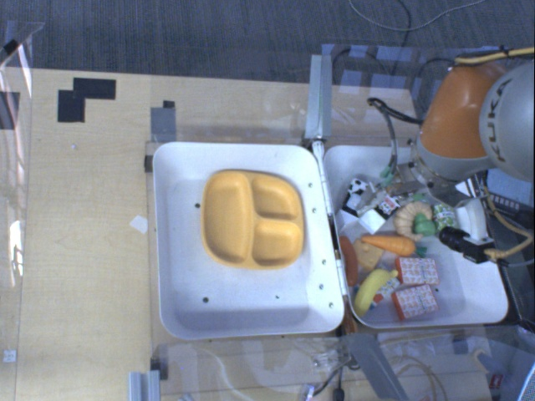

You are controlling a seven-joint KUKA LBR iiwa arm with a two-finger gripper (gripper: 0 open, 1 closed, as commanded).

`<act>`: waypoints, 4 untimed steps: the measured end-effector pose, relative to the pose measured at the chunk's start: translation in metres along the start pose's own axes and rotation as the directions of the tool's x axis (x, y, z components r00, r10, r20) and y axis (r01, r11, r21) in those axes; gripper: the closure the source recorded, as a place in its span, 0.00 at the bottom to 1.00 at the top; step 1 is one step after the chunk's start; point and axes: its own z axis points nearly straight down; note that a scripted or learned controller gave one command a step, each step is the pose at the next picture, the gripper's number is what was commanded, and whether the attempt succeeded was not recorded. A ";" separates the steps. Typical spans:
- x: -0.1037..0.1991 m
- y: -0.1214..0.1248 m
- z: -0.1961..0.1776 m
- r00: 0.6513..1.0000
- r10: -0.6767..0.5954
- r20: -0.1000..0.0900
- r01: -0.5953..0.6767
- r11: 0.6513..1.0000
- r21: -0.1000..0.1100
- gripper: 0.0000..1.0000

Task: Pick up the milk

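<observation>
The milk [360,197] is a small white carton with black cow patches. It lies at the upper left of the right bin [493,303], close to the divider. The grey arm with its orange band hangs over the bin's upper right part. My gripper [401,189] reaches down under the wrist, just right of the milk, and the arm and cables largely hide it. Nothing visible shows the carton between the fingers.
Below the milk, the right bin holds a carrot [388,244], a banana [373,290], two red boxes [416,286], a bread ring [411,216] and a reddish sausage [349,261]. A yellow divided tray [251,217] sits in the left bin [180,307].
</observation>
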 end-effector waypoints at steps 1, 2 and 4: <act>0.022 0.026 -0.036 0.998 -0.059 0.000 0.059 0.998 -0.003 0.00; -0.006 0.021 0.026 0.994 -0.110 0.015 0.111 0.993 -0.035 0.00; -0.034 0.052 0.028 0.995 0.099 0.006 -0.098 0.995 -0.025 0.00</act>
